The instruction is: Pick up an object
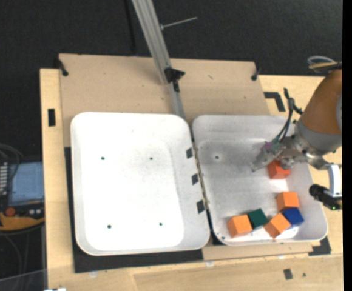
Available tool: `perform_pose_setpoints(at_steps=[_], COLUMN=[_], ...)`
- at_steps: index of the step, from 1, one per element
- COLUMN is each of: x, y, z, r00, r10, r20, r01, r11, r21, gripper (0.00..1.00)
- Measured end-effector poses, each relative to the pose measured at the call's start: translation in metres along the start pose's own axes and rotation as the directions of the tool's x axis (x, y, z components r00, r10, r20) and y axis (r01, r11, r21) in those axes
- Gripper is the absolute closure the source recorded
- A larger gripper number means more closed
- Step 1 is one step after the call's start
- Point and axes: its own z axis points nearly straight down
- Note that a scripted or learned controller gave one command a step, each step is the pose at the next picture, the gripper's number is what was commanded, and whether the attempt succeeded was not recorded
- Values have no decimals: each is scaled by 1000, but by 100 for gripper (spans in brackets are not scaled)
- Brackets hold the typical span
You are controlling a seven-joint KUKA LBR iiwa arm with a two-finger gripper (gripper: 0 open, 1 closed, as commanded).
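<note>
The grey arm with its orange band (323, 105) reaches in from the right over the right-hand shallow white plastic bin (224, 139), one of two set side by side on the pale wooden worktop (158, 77). Its two-finger gripper (273, 156) hangs low over the far right part of this bin, directly above and apparently touching a red-orange block (278, 171); whether the jaws are apart, together or clamped on the block cannot be told, since the wrist and cabling hide them. Taking the right-hand bin as landmark, the remaining blocks lie along its near edge: an orange cube (240, 225) near the near left corner, a dark green block (258, 217) just beside it, a second orange cube (278, 224) next along, a blue block (292, 216) touching that cube, and a third orange cube (287, 199) just beyond the blue one. To the left of the landmark bin sits the left-hand white bin (133, 180), and a slanted grey metal rail (153, 34) rises beyond their shared edge.
</note>
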Motion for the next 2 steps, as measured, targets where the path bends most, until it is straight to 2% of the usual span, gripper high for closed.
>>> perform_pose_setpoints(at_steps=[1, 2], x=[0, 5], y=[2, 11], z=[-14, -65], r00=[1000, 1000], r10=[5, -11], r20=[-2, -11], r01=[-5, 11], r11=[1000, 1000], r21=[-6, 3], gripper=[100, 100])
